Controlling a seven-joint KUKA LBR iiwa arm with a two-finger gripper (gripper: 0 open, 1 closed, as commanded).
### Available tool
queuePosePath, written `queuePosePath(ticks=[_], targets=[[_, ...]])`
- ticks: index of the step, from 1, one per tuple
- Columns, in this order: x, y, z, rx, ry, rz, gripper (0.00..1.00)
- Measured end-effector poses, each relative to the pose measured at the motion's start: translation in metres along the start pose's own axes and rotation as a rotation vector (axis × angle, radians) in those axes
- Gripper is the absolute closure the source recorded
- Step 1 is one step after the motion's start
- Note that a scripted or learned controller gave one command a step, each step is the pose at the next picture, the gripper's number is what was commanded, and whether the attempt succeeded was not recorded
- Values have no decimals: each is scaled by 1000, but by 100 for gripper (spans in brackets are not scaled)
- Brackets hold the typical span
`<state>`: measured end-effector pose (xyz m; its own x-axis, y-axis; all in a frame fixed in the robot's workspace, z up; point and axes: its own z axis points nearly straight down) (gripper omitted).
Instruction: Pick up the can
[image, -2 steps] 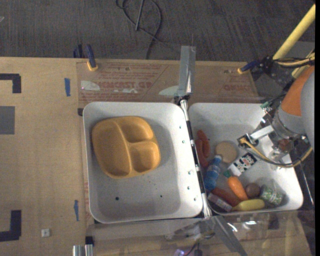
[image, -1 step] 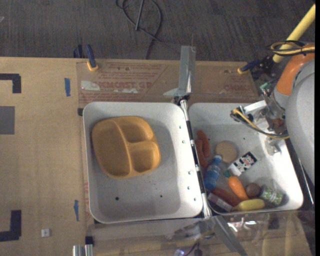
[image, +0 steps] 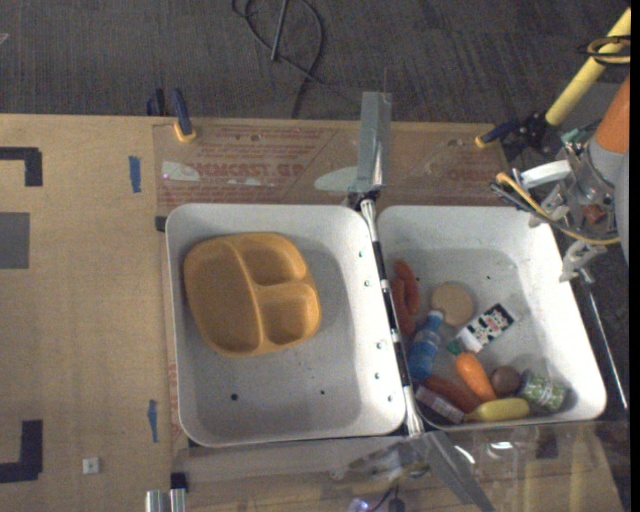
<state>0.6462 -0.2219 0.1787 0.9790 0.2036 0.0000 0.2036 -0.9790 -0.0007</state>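
Can (image: 545, 392) crowds right bin's (image: 590, 330) near corner.

A green can (image: 543, 392) lies in the right bin's (image: 500, 232) near right corner.

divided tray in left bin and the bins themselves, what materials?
Divided tray: looks like molded plastic, matte orange-yellow; rounded compartment walls, soft edges, no glare. Left bin and right bin: probably white plastic or painted metal, semi-matte; thin raised rims, small dark holes in the floor. The view cannot settle which.
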Motion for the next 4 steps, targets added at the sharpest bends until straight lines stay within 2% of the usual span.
queuePosePath(ticks=[1, 2, 3, 4], targets=[[-76, -21, 92, 12, 3, -20, 0], [7, -3, 96, 15, -10, -18, 0], [-28, -20, 92, 22, 8, -256, 0], [-52, -22, 88, 11, 15, -277, 0]])
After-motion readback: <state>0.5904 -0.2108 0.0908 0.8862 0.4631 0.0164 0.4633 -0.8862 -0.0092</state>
